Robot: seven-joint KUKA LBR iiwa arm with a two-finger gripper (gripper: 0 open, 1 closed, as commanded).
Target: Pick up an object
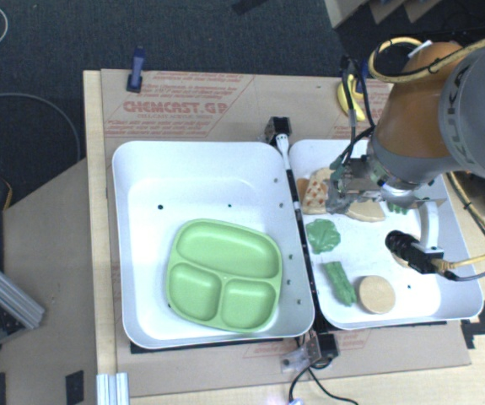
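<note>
Two white bins sit side by side on the table (pixel 183 99), which is covered by a brown board with red print. The left bin (pixel 141 175) holds a pale green tray (pixel 223 273) with three compartments, lying flat toward the bin's near side. The right bin (pixel 457 298) holds several small food-like pieces. A flat piece with red and white marks, the cracker (pixel 314 191), lies at the bin's far left corner, close against the wall shared with the other bin. Just nearer than it lies a ruffled green leaf (pixel 322 234), and nearer again a narrow green stick (pixel 339 281), tilted along the left side of the bin. Just to the right of the stick's near end lies a tan round disc (pixel 376 294). A pale tan slice (pixel 365 213) shows partly from under the arm, to the right of the cracker and the leaf. The arm (pixel 444 116) reaches in from the right, over the far part of the right bin, with its orange band above the wrist. The gripper (pixel 343 188) hangs low just beside the cracker and the slice; I cannot tell whether it is released or clenched, nor whether it touches either piece. A black part with a cable (pixel 411 251) hangs from the arm over the right bin, to the right of the leaf and beyond the disc.
</note>
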